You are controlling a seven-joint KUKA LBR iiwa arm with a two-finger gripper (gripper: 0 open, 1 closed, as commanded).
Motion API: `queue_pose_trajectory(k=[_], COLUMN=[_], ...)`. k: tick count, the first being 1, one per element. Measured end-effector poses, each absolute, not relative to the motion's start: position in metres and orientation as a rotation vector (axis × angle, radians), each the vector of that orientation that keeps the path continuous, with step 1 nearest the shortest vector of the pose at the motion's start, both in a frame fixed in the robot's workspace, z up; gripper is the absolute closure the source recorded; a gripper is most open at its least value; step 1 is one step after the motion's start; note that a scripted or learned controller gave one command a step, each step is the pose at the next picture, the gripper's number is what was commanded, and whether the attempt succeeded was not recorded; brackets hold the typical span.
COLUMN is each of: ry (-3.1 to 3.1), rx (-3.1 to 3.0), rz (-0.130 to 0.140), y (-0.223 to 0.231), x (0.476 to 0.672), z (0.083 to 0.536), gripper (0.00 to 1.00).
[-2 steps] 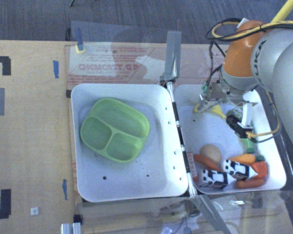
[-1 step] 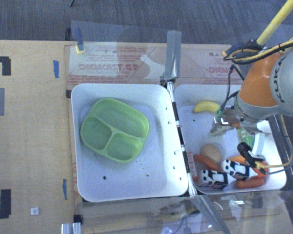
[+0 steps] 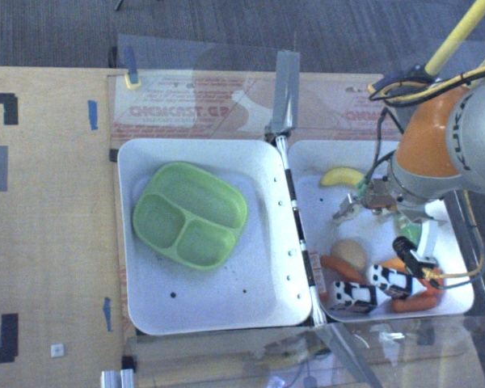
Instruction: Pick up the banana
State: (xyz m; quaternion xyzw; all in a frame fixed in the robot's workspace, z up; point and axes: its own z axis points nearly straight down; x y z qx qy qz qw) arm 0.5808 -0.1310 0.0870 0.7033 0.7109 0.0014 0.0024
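While the banana (image 3: 341, 177) lies lengthwise left-right at the right bin's (image 3: 307, 217) upper left, I see my end effector (image 3: 364, 202) just below-right, fingers spread, holding nothing.

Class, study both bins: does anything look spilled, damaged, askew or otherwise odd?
Nothing looks spilled or broken. The green plate lies flat but turned askew in the left bin. In the right bin the banana lies alone near the top, while the other toys crowd the lower edge.
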Motion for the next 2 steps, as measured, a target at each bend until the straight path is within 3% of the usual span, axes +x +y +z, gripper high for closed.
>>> queue_pose_trajectory(k=[1, 2], ry=[2.169, 2.169], rx=[2.269, 2.263], rz=[0.003, 0.007], y=[-0.108, -0.107], x=[0.642, 0.644], z=[0.086, 0.098], gripper=[0.0, 1.0])
